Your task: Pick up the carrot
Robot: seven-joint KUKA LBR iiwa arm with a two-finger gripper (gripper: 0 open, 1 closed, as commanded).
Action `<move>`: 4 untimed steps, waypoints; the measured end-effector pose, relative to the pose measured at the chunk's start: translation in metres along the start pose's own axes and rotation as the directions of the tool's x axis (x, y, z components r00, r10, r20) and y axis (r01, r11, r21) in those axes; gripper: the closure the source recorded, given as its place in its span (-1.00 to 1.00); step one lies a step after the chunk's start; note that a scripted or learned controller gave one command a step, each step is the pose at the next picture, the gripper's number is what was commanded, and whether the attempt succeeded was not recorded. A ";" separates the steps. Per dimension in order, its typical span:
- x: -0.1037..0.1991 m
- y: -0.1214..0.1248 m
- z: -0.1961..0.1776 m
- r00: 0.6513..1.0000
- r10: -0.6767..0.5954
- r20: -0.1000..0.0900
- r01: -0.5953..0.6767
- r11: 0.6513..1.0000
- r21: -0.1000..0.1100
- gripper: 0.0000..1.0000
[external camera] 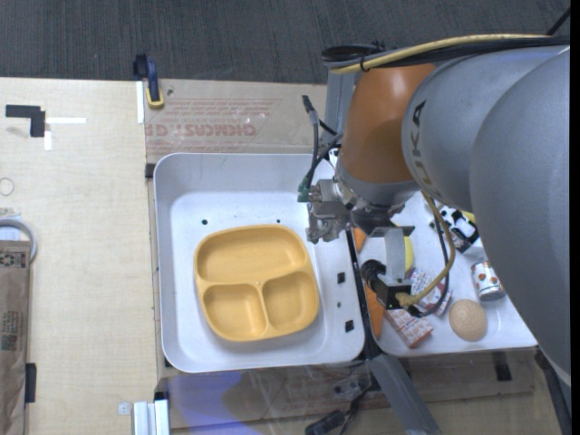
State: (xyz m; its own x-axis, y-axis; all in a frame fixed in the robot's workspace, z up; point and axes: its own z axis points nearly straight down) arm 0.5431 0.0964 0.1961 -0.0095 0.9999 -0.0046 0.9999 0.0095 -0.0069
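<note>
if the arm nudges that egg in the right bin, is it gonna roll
Probably. The egg looks smooth and rounded, so a sideways push could send it wobbling off. The packet beside it may stop it on that side. It might also be fragile.

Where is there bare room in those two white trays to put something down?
The left bin has a bare floor strip between its back wall and the yellow divided plate. The right bin is crowded: an egg, small packets and the arm overhead.
</note>
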 end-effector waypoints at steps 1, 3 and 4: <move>-0.017 0.041 -0.092 0.905 -0.426 0.000 0.426 0.905 -0.006 1.00; 0.086 0.013 -0.089 0.886 -0.464 0.000 0.464 0.886 -0.004 1.00; 0.099 0.018 -0.246 0.761 -0.649 0.003 0.649 0.761 -0.007 1.00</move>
State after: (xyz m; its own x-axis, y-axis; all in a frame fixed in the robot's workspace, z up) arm 0.5615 0.1963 0.4414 -0.6562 0.7546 -0.0020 0.7546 0.6562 -0.0010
